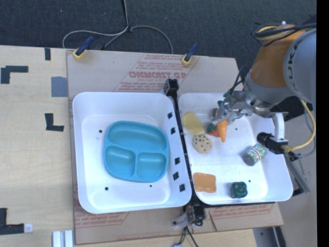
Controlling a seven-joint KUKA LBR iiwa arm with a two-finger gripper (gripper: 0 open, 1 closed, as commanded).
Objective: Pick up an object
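Nearest the front edge of the right bin (275,192) sit a dark green lumpy piece (238,190) and, to its left, a flat orange slab (204,182) like a slice of toast. A little further back a small grey-and-green can (253,155) lies on its side towards the bin's right wall, and a round speckled cookie (202,143) rests near the divider. Behind the cookie lies a pale yellow oval piece (193,122).

The carrot (222,129) is small and bright orange, tapering to a point that hangs downward, with a bit of dark green at its upper end. It is in the back half of the right bin, just right of the yellow piece, directly under the hand (224,116).

The arm (280,60) comes in from the right, its orange band bulky over the bin's far corner, the wrist tilted down and leftward. The hand's fingertips meet the carrot's top; whether they actually pinch it I cannot tell.

The left bin (85,138) holds a blue divided plate (136,151). Both bins rest on a cardboard sheet (149,71) on the table.
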